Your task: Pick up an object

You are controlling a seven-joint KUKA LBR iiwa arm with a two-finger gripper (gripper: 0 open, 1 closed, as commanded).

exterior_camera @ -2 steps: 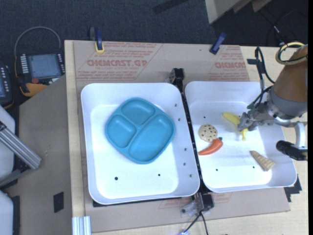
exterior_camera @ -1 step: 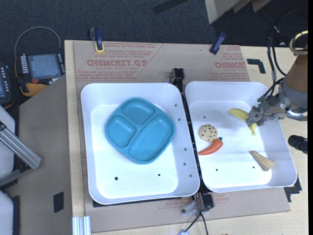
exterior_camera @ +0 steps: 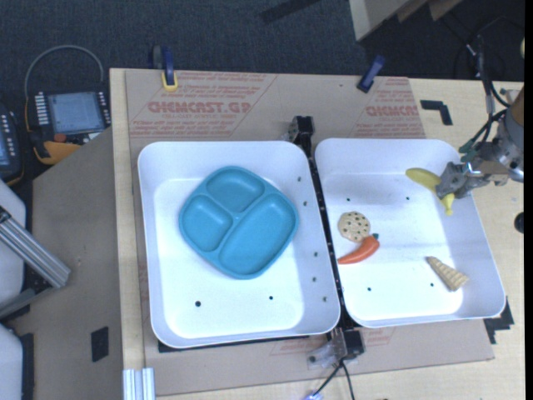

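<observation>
A yellow banana (exterior_camera: pixel 421 177) lies in the right bin (exterior_camera: pixel 391 307) near its far right corner. My gripper (exterior_camera: pixel 455 178) comes in over the bin's right rim and sits on top of the banana's right part. Yellow shows on both sides of the gripper, a long piece to the left and a short tip below. A round chocolate-chip cookie (exterior_camera: pixel 354 223) lies near the bin's left wall. An orange-red pepper (exterior_camera: pixel 360 251) sits just below the cookie. A beige cone-shaped piece (exterior_camera: pixel 447 273) rests toward the bin's front right.
The left bin (exterior_camera: pixel 166 307) holds a blue divided plate (exterior_camera: pixel 239 221) near its middle. A black clip (exterior_camera: pixel 301 128) sits where the two bins meet at the back. Cardboard (exterior_camera: pixel 250 98) lies under both bins. A pendant with a screen (exterior_camera: pixel 73 112) sits far left.
</observation>
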